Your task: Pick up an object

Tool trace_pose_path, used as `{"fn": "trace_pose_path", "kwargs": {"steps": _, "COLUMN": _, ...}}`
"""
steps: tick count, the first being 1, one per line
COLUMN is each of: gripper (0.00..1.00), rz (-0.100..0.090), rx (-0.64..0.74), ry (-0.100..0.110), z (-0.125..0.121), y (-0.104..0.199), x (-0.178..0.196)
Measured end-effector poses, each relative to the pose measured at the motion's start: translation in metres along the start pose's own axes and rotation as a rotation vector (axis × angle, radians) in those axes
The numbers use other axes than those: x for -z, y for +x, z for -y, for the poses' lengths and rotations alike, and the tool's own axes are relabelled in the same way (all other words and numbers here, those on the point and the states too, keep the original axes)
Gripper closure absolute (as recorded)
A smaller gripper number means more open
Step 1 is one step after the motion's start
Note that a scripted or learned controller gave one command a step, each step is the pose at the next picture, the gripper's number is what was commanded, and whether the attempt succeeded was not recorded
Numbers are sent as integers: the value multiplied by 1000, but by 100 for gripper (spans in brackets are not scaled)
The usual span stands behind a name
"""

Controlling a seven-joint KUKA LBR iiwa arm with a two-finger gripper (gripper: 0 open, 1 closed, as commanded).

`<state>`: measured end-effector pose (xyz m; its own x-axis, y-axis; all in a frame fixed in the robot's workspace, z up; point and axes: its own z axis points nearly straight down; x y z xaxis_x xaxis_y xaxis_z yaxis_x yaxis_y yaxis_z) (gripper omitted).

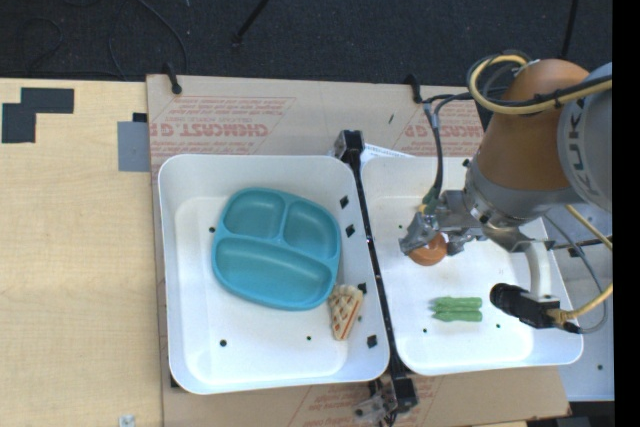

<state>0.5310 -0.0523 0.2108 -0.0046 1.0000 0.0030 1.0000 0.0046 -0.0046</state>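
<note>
The pincer (424, 237) hangs low in the right bin (520, 345), right over an orange round object (430, 253) that touches its tip, though I cannot tell whether it grips it.

You have two bins side by side on the surface (80, 265). In the left bin (190, 355) a divided plate (275, 247) lies near the middle, and a waffle piece (344, 312) sits just beside its lower right edge, close to the wall between the bins. In the right bin (420, 355) the claw (425, 240) hangs over a round object (430, 254) near the middle; a bean pod (457, 310) lies in front of it, apart from it.
</note>
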Motion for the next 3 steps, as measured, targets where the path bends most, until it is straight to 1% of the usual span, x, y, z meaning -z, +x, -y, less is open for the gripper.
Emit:
{"fn": "trace_pose_path", "kwargs": {"steps": 1, "gripper": 100, "rz": 1, "rx": 0, "ry": 0, "z": -5, "y": 58, "x": -7}}
{"fn": "trace_pose_path", "kwargs": {"steps": 3, "gripper": 100, "rz": 2, "rx": 0, "ry": -1, "z": -18, "y": 161, "x": -12}}
